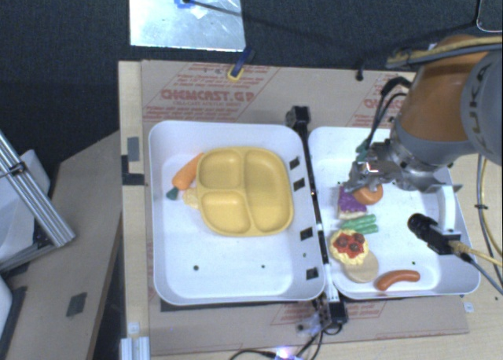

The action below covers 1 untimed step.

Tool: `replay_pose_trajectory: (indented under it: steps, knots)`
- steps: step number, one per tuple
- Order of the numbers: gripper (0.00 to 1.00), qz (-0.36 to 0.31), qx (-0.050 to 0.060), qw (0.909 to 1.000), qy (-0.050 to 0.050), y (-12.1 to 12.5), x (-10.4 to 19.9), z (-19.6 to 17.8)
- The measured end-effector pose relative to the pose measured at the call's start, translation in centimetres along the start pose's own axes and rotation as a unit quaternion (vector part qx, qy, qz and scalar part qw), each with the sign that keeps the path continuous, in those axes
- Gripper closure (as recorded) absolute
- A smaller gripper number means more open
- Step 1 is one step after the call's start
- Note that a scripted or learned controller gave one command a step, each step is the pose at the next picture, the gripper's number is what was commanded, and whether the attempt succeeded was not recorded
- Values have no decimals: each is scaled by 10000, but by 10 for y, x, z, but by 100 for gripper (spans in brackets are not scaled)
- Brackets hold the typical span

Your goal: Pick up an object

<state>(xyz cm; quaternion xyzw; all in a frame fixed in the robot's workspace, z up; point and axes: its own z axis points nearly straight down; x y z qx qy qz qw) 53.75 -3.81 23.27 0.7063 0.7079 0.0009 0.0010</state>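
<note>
partly hidden: gripper (363, 181) over orange toy (368, 192)

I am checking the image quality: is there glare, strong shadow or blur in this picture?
Camera view: glare on the foil sheet at the top; the white bins look bright and evenly lit with faint shadows; the toy food, such as the sausage, is rather soft; the arm looks slightly blurred.

1 fixed camera looks down at a slant from above the bench, taking in both bins (236, 134); the gripper (363, 181) sits right of centre, moderately far.
</note>
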Motion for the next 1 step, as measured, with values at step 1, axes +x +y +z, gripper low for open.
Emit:
replay_pose_trajectory:
  steps: [1]
  knots:
    - [100, 6, 10, 10000, -1, -6, -6, 16]
